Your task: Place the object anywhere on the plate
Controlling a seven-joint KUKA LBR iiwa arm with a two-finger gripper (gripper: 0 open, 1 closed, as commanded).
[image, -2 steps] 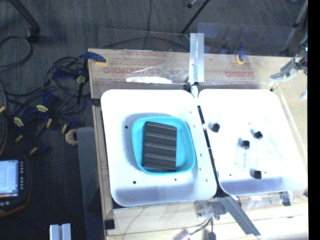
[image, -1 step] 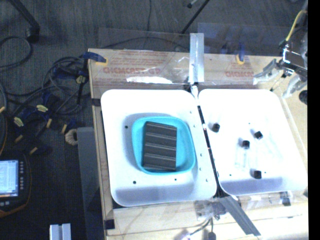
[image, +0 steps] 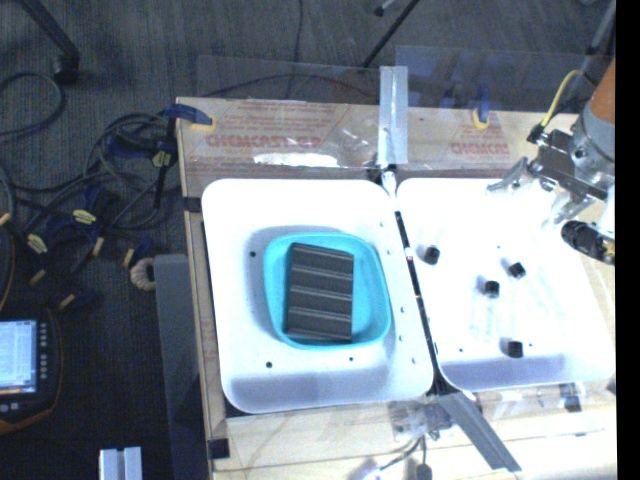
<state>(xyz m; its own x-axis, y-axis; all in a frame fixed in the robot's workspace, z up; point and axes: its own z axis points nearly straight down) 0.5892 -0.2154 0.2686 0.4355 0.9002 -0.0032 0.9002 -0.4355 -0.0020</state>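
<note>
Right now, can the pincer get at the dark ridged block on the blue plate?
Probably yes. The dark ridged block lies flat and uncovered on the blue plate in the left bin, open from above. The pincer sits over the right bin's far edge.

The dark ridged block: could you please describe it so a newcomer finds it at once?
Look in the left white bin, where a blue plate sits. The dark ridged block lies on that plate. It is large, grey and grooved, unlike the small black bits in the right bin.

Dark grey carpet covers the floor, strewn with black cables on the left. A handheld screen lies at lower left. The table is pale wood.
</note>
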